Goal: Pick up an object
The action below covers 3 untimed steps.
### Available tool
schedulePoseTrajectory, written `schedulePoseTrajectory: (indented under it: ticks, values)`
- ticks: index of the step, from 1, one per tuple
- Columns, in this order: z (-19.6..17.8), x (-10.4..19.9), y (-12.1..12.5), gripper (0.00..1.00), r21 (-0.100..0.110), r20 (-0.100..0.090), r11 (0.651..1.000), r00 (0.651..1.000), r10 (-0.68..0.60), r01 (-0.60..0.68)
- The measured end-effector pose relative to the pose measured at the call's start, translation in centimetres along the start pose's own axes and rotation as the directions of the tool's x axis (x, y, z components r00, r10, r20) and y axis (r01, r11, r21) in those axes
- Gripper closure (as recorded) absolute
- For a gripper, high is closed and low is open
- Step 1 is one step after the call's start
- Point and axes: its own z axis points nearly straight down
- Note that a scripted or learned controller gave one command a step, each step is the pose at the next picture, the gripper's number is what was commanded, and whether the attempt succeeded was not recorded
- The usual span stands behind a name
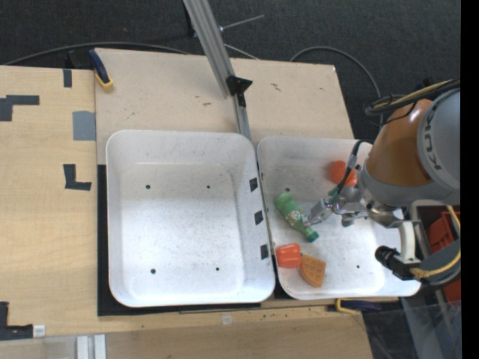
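Green plastic bottle (295, 215), long axis slanting toward lower right, lying just left of two-finger gripper (320, 214) in right white bin (352, 286); finger state indiscernible.

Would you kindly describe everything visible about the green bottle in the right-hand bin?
The green bottle is small and looks like plastic, with a pale label patch near its middle and a darker green end pointing toward the bin's front right. It lies on its side, slanted, on the floor of the right bin, left of centre. The claw is right beside its lower half; whether they touch is unclear. It sits apart from the other items.
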Motion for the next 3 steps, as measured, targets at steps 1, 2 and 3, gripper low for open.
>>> schedulePoseTrajectory:
  ticks: [1, 2, 3]
  values:
    - [4.0, 0.0, 0.0, 0.0, -0.006, 0.002, 1.0, 1.0, -0.001, 0.001]
    - [2.8, 0.1, 0.0, 1.0, -0.006, 0.001, 1.0, 1.0, -0.002, 0.002]
    - [-3.4, -0.4, 0.1, 1.0, -0.012, 0.002, 1.0, 1.0, -0.001, 0.001]
